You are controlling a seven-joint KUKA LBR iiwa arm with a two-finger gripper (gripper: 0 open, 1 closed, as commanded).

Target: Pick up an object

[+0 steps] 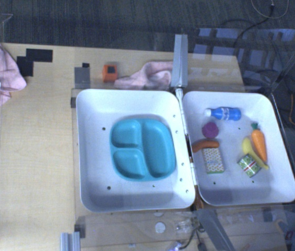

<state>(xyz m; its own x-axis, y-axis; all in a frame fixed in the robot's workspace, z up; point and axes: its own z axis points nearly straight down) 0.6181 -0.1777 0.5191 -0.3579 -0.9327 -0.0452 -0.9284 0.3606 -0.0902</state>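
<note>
I can't tell my gripper's state; the carrot (pixel 259 144) touches the banana (pixel 251 150), so I'd risk grabbing both or neither.

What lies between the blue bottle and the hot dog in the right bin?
In the camera view, a small purple ball-like object sits between the blue bottle above it and the hot dog below it, on the right bin's white floor.
</note>
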